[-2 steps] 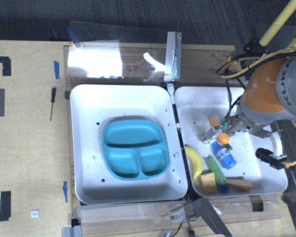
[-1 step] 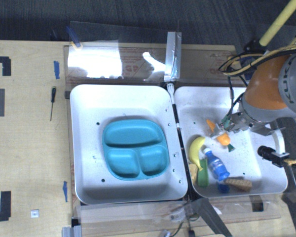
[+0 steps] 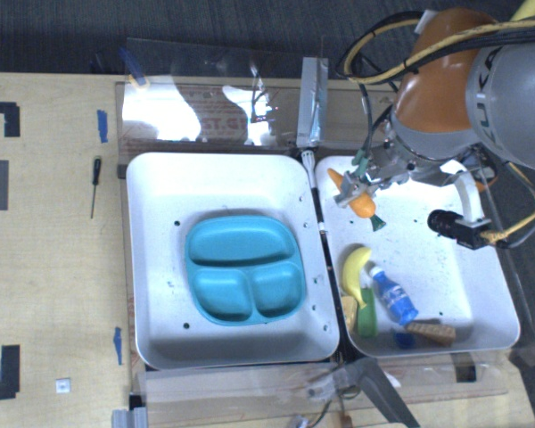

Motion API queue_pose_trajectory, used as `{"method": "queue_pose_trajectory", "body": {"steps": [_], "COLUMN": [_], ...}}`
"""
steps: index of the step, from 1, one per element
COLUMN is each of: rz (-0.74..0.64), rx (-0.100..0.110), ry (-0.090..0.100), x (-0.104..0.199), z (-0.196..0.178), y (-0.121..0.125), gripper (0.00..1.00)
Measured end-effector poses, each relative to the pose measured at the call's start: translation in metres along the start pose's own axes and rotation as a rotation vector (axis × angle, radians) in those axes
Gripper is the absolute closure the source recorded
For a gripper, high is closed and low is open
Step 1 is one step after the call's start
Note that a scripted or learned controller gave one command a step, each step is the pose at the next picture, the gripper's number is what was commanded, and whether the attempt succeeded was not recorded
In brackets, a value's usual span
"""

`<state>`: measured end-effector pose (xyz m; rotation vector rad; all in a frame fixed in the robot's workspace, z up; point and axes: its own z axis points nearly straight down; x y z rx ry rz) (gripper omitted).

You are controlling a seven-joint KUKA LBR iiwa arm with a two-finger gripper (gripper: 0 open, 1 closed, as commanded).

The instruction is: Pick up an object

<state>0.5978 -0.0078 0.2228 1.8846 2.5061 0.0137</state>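
Camera view: hand (image 3: 364,188) grips orange carrot (image 3: 363,205); left bin (image 3: 152,185) holds blue tray (image 3: 243,267), right bin (image 3: 481,279) banana (image 3: 353,270).

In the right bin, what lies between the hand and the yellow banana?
In the camera view, a small orange object lies just below the hand, then a bare stretch of white bin floor down to the yellow banana.

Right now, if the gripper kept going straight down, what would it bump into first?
Probably the small orange object right at the gripper, then the right bin's white floor. Depth is hard to judge.
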Motion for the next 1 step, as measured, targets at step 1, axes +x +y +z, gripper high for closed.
{"method": "queue_pose_trajectory", "body": {"steps": [1], "rz": [-0.097], "rx": [-0.001], "ry": [-0.004], "x": [-0.006], "z": [-0.1117], "y": [-0.0108], "gripper": [1.0]}}
